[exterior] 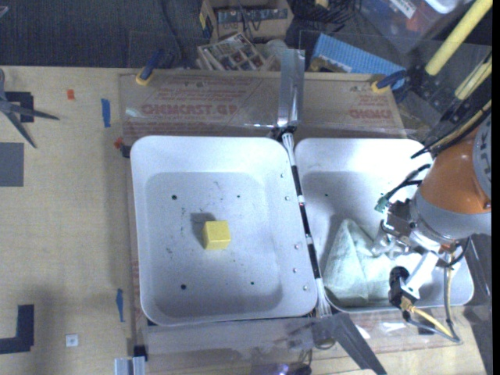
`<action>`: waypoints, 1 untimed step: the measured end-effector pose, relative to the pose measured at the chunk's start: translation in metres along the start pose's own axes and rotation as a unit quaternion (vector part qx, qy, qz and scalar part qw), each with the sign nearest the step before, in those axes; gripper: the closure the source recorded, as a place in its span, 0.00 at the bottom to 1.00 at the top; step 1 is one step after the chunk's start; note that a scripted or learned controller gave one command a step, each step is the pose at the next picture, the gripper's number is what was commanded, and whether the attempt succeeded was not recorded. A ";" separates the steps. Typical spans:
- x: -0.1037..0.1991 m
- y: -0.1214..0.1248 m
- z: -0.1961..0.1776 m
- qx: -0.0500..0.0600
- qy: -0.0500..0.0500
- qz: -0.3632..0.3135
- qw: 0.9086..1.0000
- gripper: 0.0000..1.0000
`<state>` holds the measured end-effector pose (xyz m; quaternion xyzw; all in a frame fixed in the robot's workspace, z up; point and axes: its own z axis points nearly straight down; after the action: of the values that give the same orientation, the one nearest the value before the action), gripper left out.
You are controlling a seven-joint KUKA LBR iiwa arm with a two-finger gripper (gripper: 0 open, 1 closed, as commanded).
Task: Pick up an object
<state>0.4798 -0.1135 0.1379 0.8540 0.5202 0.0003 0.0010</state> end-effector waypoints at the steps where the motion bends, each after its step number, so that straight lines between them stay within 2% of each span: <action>1: -0.022 0.011 -0.046 0.002 -0.001 0.212 0.977 1.00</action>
<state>0.4793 -0.1382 0.1843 0.9450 0.3270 -0.0014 -0.0006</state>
